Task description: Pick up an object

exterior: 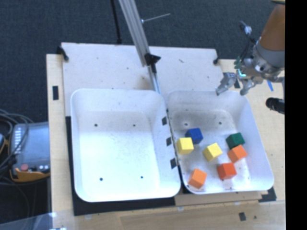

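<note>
Several small cubes lie in the right bin (249,113): a blue cube (194,135), two yellow cubes (185,145) (212,152), a green cube (235,140), two orange cubes (237,153) (197,178) and a red cube (226,170). My gripper (233,86) hangs over the far right corner of that bin, well above and behind the cubes. Its fingers are spread apart and hold nothing.
The left bin (76,128) sits beside the right one, touching it along the middle. A slanted metal rail (136,28) runs from the top down to the gap between the bins. Cables and a grey box (31,150) lie off the bench at the left.
</note>
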Action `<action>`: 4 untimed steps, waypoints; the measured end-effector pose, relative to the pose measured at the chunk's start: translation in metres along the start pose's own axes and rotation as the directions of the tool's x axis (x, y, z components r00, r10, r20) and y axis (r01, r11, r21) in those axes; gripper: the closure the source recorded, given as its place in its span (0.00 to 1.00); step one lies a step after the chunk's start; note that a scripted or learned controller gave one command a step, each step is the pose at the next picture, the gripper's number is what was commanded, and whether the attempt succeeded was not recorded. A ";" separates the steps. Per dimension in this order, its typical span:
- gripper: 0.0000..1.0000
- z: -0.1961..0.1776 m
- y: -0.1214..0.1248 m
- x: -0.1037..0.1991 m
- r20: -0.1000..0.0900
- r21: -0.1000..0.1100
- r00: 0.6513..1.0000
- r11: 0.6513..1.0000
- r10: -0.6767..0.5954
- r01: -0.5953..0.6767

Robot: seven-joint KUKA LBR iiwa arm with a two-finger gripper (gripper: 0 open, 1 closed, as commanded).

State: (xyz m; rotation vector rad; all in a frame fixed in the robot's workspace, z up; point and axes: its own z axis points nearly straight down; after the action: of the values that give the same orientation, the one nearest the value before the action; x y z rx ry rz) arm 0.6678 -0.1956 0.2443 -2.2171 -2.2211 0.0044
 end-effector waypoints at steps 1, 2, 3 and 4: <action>0.00 -0.003 0.001 0.000 0.003 -0.004 1.000 1.000 -0.004 0.004; 0.00 0.047 -0.010 -0.003 0.002 -0.001 1.000 1.000 0.002 -0.002; 0.00 0.089 -0.010 0.000 0.001 -0.001 1.000 1.000 -0.001 0.001; 0.00 0.141 -0.010 0.000 0.001 0.000 1.000 1.000 -0.001 0.001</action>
State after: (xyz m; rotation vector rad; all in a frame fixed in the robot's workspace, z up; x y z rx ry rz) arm 0.6571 -0.1959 0.1034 -2.2172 -2.2228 0.0055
